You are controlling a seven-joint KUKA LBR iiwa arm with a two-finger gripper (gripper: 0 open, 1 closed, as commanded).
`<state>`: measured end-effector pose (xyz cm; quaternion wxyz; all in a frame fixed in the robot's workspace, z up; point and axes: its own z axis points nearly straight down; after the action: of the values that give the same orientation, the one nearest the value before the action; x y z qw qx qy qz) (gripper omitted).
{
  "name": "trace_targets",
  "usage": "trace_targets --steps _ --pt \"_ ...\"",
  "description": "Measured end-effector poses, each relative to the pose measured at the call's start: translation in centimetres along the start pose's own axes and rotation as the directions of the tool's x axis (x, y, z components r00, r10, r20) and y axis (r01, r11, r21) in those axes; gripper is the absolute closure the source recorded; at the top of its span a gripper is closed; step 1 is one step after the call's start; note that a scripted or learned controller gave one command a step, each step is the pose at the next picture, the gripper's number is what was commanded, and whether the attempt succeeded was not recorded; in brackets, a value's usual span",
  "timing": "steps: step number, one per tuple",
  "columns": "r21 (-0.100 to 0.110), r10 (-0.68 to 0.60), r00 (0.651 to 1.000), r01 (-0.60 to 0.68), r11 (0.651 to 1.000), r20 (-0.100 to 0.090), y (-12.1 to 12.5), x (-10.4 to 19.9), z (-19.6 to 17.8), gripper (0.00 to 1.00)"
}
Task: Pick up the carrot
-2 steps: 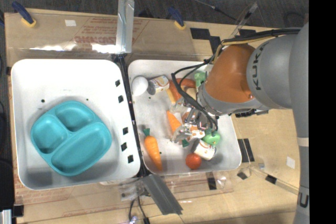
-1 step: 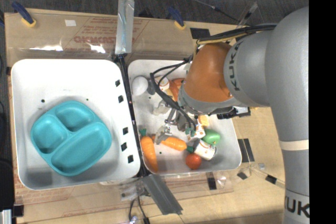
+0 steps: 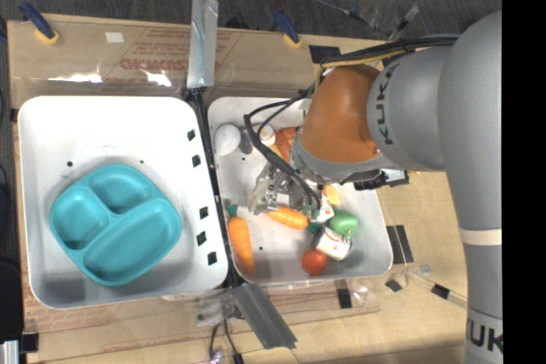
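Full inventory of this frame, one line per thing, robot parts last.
Shallow white plastic bins: two, white, side by side on the bench.
Teal plastic divided plate: one, teal, three compartments, in the left bin.
Orange toy carrots: two, orange; one by the right bin's left wall, the other mid-bin beside the claw.
Small red round toy: one, red, right bin, near the front wall.
Green toy piece: one, green, right bin, right of the second carrot.
White and red toy: one, between the green and red pieces; kind unclear.
Blue clamps: two, blue, on the bench's far edge.
Grey arm with orange band: one, over the right bin.
Claw: one, metal, low in the right bin by the second carrot.
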<state>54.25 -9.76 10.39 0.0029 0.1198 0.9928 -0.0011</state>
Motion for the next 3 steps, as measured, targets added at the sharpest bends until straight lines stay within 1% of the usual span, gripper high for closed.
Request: trace_targets --steps 1,2,3 --pt "0.000 0.139 0.990 -0.139 0.990 -0.009 -5.7 4.1 -0.8 1.00" --pt "-0.001 0.401 0.916 -0.401 0.916 -0.002 -2.8 5.9 -13.3 1.00" --pt "0.000 0.408 0.913 -0.408 0.913 -0.004 -2.6 0.3 -14.6 1.00"
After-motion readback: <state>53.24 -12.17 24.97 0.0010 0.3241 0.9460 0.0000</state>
